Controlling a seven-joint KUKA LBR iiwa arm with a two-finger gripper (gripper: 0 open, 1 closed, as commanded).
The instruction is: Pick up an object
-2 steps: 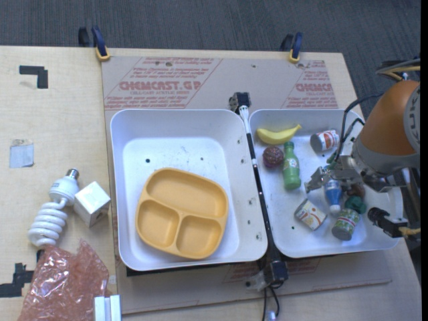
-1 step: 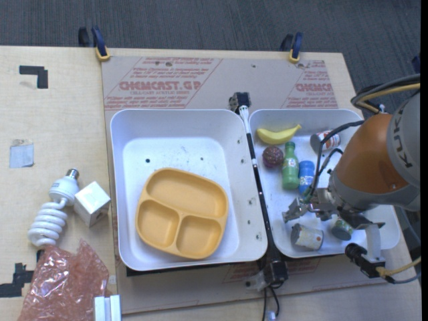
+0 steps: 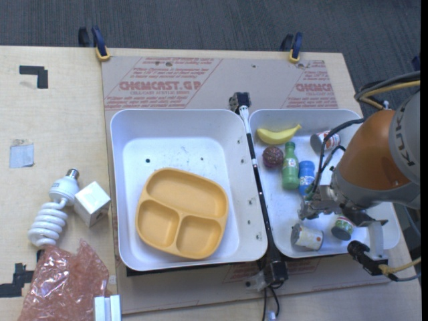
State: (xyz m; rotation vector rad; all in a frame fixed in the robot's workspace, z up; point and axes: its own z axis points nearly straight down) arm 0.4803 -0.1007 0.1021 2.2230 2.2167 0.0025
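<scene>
The jaws (image 3: 313, 209) hang low in the right bin (image 3: 374, 251), under the grey wrist and its orange band; the metal linkage is in the way, so whether they stand wide or narrow cannot be told, and nothing can be seen held between them. They probably sit this low because the arm is trying for whatever lies beneath.

Just below the jaws lies a small white cup (image 3: 307, 237) on its side, pale and rounded with a darker mark on its flank. It looks like the likeliest thing to be picked up, though that is a guess. Just to their right is a little round green-topped tin (image 3: 342, 228), partly under the arm.

Above the jaws stands a blue can (image 3: 306, 175), smooth and cylindrical, and beside it a green bottle (image 3: 289, 166) with a thin neck, upright. Further up sit a dark red ball (image 3: 273, 156) with a rough skin and a yellow banana (image 3: 277, 134), curved and glossy, against the far wall. A red-and-white can (image 3: 326, 140) peeps out by the arm.

Well to the left of the jaws, the left bin (image 3: 127, 172) holds a yellow tray (image 3: 182, 212) with three sections, lying flat. Beyond, on the desk (image 3: 53, 119), rest a spiral bulb (image 3: 52, 212), a white cube (image 3: 92, 202) and a crinkled pink bag (image 3: 63, 286).
</scene>
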